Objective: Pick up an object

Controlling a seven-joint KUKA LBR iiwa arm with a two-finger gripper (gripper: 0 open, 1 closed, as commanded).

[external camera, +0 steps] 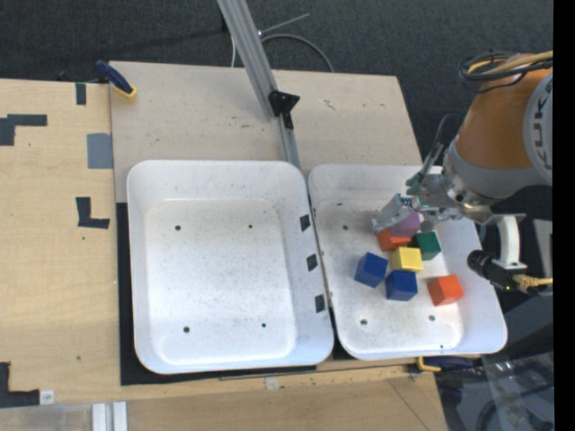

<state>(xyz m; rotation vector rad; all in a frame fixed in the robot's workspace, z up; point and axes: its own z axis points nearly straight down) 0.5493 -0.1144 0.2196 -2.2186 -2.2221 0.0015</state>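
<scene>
From my seat I see two white bins side by side on the surface (359, 115). In the left bin (216, 268) I see only small dark specks on its floor. The right bin (395, 330) holds a cluster of small blocks in its middle and right part.

The arm (503, 133) reaches in from the right, its orange band above the grey wrist. The tool (402, 214) sits low over the upper edge of the cluster, directly above a purple block (410, 225) and an orange-red block (393, 239). From this angle I cannot tell how far the tool is open, or whether anything is caught in it; the metal parts overlap the purple block and hide the contact.

Just right of those two is a green block (429, 245). Below it a yellow block (410, 259) touches a blue block (402, 285). Another blue block (370, 269) lies just left of the yellow one. A second orange block (445, 289) sits apart, toward the bin's right side.

A metal pole (252, 43) slants down from the top to the gap between the bins. A blue and yellow clamp (115, 77) grips the far left corner of the surface.
</scene>
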